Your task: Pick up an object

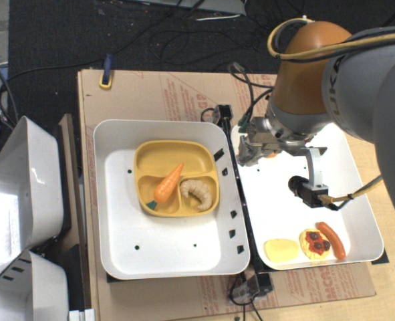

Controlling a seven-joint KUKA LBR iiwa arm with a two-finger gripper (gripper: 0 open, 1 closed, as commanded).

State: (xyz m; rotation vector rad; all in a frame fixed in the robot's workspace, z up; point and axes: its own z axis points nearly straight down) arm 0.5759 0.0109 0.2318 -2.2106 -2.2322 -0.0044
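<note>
two white bins [117, 246] — one yellow plate [147, 156], one carrot [168, 183], one shrimp [198, 193], one sausage [331, 239]

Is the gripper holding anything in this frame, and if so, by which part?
It cannot be told. The gripper sits over the right bin's upper left corner, its tip hidden under the wrist. The sausage lies loose in that bin.

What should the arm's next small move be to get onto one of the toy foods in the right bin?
Probably shift the gripper toward the near edge of the right bin. It sits at that bin's far left corner over bare floor, while the sausage, pizza slice and yellow piece lie along the near edge. Nothing shows in its grasp.
</note>
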